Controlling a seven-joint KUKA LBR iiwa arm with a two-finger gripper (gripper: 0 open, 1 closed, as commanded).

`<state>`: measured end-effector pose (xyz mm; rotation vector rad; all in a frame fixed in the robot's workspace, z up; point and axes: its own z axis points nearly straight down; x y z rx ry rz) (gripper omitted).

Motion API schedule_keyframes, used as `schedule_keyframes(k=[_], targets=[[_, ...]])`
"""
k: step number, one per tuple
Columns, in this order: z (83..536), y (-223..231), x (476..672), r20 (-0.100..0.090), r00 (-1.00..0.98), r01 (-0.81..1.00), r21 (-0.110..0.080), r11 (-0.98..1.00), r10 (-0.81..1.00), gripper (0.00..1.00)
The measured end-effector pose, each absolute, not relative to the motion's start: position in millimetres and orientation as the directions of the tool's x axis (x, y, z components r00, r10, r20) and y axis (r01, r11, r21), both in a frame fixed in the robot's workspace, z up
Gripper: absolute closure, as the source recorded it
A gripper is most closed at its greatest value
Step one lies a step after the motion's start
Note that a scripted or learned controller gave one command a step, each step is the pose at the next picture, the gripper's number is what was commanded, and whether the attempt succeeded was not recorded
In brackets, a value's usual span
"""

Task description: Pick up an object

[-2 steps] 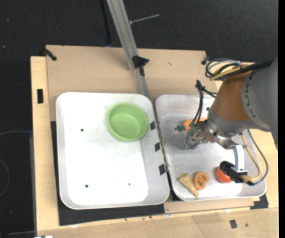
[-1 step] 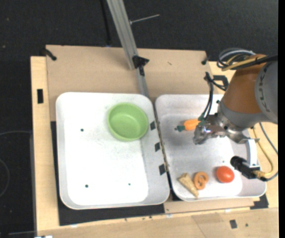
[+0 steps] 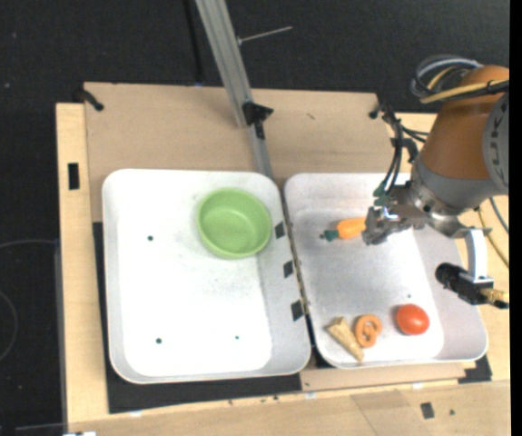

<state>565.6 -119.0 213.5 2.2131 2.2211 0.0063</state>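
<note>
I read no labels or writing anywhere on my feed; the smooth round green plastic bowl [image 3: 234, 223] sits at the far side of the left shallow white bin [image 3: 142, 334]. In the right white bin [image 3: 451, 348], a glossy red tomato-like ball [image 3: 411, 320], an orange ring-shaped toy [image 3: 367, 329] and a tan wedge [image 3: 343, 337] lie near the front edge. The grey arm reaches in from the right, its gripper [image 3: 378, 226] low over a small orange carrot-like toy with a green tip [image 3: 345, 232]; whether it is clenched, I cannot tell.

smooth white plastic-looking bins, left bin [image 3: 133, 352] and right bin [image 3: 451, 348], faintly speckled, slight sheen. glossy green plastic bowl [image 3: 234, 223]. shiny red tomato [image 3: 412, 320], likely plastic. matt orange carrot [image 3: 348, 231]. matt tan bench top [image 3: 170, 125], like board or wood. brushed metal rail [image 3: 224, 44]. glossy orange band [image 3: 460, 139] on arm.
</note>
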Motion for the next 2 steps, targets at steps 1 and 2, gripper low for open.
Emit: schedule_keyframes(k=[1,2], targets=[[240.5,-120.0,567.1,-0.001,-0.004,1.000,0.005,0.004,1.000,1.00],[241.6,-57.3,577.4,0.001,-0.009,1.000,0.003,0.009,1.000,1.00]])
